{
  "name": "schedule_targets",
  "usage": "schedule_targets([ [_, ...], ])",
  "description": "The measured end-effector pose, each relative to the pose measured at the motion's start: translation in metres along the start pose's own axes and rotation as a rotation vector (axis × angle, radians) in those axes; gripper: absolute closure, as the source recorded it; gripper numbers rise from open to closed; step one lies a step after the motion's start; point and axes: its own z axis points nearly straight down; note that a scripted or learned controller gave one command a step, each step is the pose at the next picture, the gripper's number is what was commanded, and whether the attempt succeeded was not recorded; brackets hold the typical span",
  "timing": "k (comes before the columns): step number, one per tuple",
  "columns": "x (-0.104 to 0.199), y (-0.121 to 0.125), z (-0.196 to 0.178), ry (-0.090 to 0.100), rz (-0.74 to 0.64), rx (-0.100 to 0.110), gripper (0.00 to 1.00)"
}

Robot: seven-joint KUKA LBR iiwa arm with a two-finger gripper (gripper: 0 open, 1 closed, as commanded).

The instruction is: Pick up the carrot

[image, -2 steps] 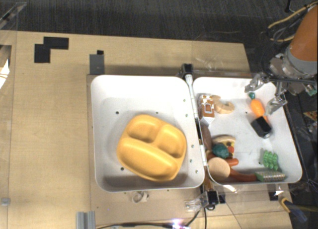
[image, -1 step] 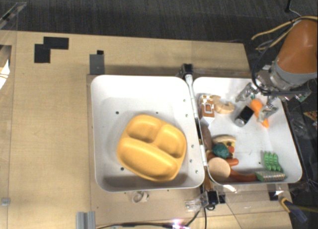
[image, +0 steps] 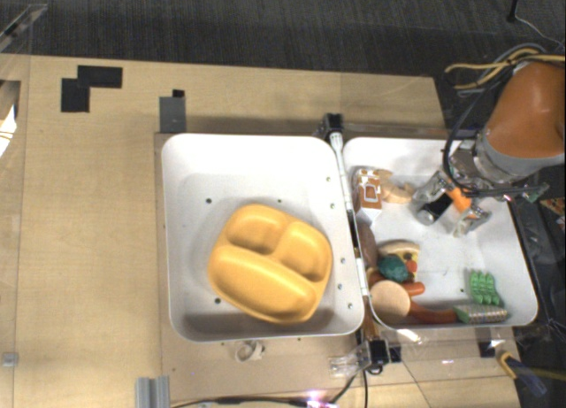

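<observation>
The carrot (image: 458, 197) shows as a small orange piece in the upper part of the right bin (image: 517, 256). It sits between the two fingers of my gripper (image: 453, 211), which reaches down from the right. One dark fingertip (image: 432, 209) stands to its left and a pale one to its lower right. The gripper is shut on the carrot. The wrist covers most of the carrot's length, and I cannot tell whether it is off the bin floor.
A big yellow bread-like lump (image: 270, 261) fills the left bin (image: 190, 176). Along the right bin's left and front sides lie a brown-and-white packet (image: 370, 188), a green ball (image: 393, 266), a peach ball (image: 389, 298), a red stick (image: 433, 315) and a green block (image: 482, 286).
</observation>
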Motion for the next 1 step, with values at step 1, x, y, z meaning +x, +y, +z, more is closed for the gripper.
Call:
schedule_targets([
  [1,-0.0043,-0.0033,-0.0155,-0.01,-0.001,0.012,1.0],
])
